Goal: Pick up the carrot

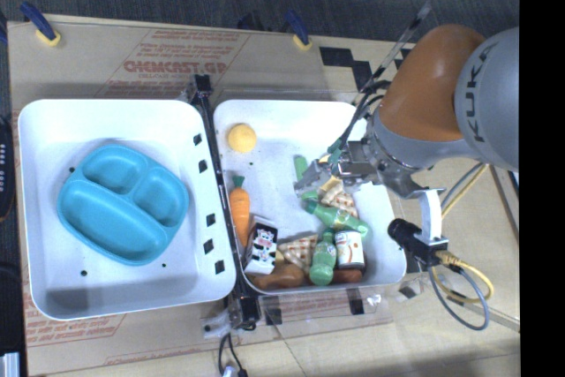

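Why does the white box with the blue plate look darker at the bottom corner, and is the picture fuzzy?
In the camera view, the left bin has a soft grey shadow in its lower left corner; the blue plate casts a faint one too. The carrot looks slightly soft, and the gripper is blurry.

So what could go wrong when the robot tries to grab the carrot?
1. The carrot lies right against the bin wall, so a finger might bump the wall rather than slide beside it.
2. The milk carton sits close by the carrot's lower end, so it could get nudged or grabbed by mistake.
3. The end effector hangs over the pile of other toys, away from the carrot, so it may close on the wrong thing.
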Robot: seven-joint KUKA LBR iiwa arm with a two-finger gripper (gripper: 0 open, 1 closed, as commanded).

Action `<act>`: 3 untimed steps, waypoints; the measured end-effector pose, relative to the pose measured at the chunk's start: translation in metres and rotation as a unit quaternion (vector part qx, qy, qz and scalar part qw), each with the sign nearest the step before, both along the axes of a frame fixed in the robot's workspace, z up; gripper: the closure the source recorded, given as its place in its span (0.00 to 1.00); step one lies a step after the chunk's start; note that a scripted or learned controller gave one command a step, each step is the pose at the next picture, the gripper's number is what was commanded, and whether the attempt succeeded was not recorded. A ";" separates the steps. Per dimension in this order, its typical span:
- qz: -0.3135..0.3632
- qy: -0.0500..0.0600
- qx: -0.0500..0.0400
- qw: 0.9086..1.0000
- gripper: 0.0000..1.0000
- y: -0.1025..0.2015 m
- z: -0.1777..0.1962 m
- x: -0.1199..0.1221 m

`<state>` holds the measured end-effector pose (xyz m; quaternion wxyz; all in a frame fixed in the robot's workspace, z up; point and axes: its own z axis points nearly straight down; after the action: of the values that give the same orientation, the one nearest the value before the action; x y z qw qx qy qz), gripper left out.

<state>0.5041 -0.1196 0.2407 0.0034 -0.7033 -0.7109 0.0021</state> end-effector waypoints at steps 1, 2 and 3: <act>-0.068 0.005 -0.001 0.998 0.00 0.015 -0.143 0.039; -0.104 -0.001 -0.002 0.995 0.00 0.027 -0.150 0.000; -0.168 -0.001 -0.003 0.986 0.00 0.026 -0.148 0.084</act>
<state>0.5882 -0.0941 0.0925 0.0011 -0.8127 -0.5827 0.0030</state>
